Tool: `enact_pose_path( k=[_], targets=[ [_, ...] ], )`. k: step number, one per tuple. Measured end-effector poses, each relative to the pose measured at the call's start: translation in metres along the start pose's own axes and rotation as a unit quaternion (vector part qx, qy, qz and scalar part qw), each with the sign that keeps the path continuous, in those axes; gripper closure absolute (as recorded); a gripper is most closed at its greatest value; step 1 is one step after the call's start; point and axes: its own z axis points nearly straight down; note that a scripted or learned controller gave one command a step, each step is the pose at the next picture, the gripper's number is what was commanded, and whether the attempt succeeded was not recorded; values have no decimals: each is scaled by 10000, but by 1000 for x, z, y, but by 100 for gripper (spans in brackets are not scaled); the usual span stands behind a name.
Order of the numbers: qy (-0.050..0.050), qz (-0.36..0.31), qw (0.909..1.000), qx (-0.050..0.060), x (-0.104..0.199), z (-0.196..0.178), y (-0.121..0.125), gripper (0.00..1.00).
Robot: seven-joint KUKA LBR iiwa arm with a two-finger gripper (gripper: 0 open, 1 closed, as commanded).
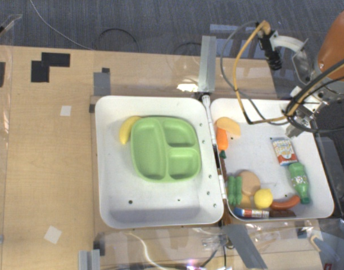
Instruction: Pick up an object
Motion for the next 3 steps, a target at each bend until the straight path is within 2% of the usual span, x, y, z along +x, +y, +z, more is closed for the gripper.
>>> enact_pose_path(
  k=[1, 2, 3],
  targets=[
    [-33, -1249, 9922, -15, -30, 102, 67, 100],
    [37, -2075, 9782, -11, 64, -49, 67, 100],
    [-14, -1207, 9927, 8, 6, -66, 19, 100]
  ],
)
